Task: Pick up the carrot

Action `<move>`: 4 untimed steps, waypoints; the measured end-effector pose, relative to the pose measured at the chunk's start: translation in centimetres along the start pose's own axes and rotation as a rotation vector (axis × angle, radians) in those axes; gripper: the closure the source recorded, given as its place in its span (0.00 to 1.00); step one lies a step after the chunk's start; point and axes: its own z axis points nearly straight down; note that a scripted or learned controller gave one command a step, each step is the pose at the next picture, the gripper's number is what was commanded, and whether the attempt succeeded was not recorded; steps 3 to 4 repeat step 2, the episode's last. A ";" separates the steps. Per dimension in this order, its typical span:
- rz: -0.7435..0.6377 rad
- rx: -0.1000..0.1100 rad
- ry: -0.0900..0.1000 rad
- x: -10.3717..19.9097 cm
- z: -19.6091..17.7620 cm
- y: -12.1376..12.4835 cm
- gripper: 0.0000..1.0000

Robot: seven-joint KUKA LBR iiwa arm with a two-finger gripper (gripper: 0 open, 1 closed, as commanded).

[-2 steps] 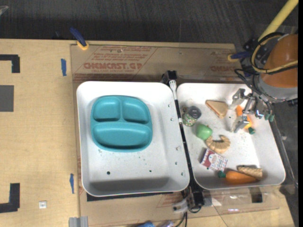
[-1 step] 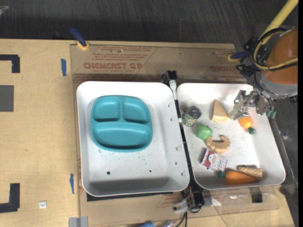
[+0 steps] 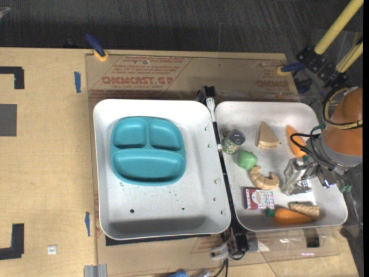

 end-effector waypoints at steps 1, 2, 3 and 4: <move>0.000 0.002 -0.002 -0.1 0.1 0.0 0.00; 0.104 -0.001 -0.002 -7.4 0.3 -3.5 0.00; 0.104 -0.001 -0.002 -7.4 0.3 -3.5 0.00; 0.104 -0.001 -0.002 -7.4 0.3 -3.5 0.00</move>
